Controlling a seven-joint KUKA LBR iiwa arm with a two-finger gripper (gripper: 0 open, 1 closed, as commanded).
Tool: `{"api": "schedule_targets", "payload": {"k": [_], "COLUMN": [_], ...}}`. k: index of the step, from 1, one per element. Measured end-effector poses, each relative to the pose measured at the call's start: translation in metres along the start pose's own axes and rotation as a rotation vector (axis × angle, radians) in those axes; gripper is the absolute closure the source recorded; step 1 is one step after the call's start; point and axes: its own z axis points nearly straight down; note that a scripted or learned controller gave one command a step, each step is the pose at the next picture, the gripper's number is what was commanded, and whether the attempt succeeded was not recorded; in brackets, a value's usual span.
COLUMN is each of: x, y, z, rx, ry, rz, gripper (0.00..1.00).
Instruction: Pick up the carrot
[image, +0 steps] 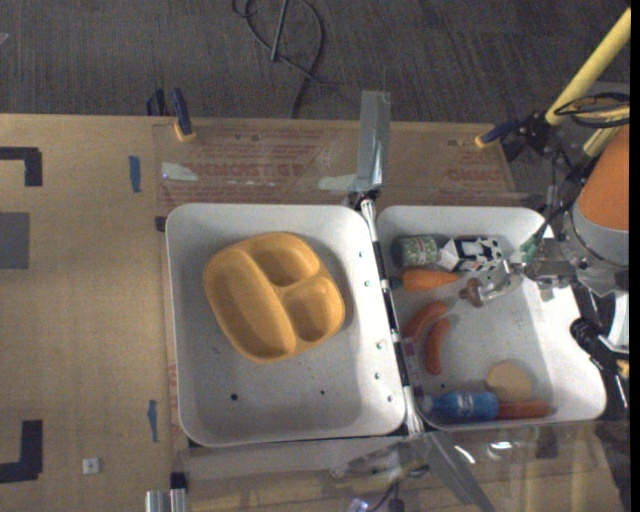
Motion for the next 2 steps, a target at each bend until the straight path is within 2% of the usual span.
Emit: {"api": "schedule_targets", "payload": {"k": [1,2], "x": [0.057,0.059], "y": [0.079,0.096], "z": [0.023,0.096], "rx": [-0.004,-0.015], "ry": [-0.002,-0.004], "rz": [-0.227,-0.288], "gripper": [0.0,0.0]}}
